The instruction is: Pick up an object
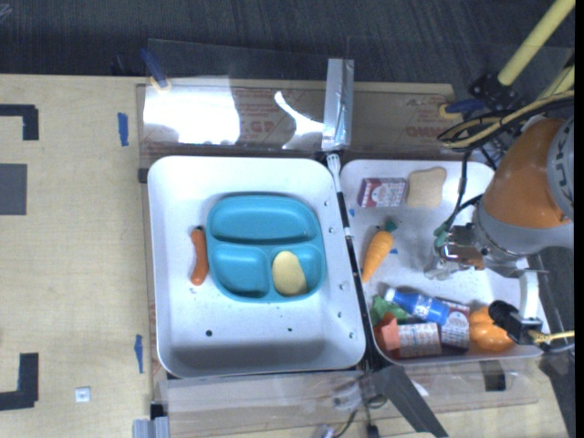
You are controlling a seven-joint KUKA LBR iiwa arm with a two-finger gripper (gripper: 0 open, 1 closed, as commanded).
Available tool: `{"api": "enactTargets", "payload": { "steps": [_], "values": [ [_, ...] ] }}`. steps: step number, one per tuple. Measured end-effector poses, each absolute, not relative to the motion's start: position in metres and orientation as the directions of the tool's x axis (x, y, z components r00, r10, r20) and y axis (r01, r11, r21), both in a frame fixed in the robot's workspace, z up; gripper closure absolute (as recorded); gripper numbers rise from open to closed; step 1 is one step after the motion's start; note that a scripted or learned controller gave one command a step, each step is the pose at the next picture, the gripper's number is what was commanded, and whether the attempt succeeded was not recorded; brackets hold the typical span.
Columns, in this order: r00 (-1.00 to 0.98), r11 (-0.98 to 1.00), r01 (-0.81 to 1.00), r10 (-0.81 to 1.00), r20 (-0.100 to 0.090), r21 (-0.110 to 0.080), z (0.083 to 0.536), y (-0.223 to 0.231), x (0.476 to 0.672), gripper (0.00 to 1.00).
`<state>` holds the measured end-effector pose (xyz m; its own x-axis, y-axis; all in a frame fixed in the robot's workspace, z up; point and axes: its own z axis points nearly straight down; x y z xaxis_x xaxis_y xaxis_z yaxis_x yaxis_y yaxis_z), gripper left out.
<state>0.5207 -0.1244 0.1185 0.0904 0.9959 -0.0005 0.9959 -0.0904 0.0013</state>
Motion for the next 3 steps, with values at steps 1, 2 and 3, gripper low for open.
{"api": "enactTargets", "payload": {
  "steps": [1, 2, 3],
  "values": [
    [0.091, -0.091, 0.996, 0.996, 0.0, 0.0, 0.118, -0.124, 0.52, 0.0],
    [-0.014, 0.014, 1.0, 1.0, -0.001, 0.008, 0.088, -0.111, 0.485, 0.0],
    [-0.011, 0.011, 1.0, 1.0, -0.006, 0.02, 0.099, -0.113, 0.488, 1.0]
  ]
}}
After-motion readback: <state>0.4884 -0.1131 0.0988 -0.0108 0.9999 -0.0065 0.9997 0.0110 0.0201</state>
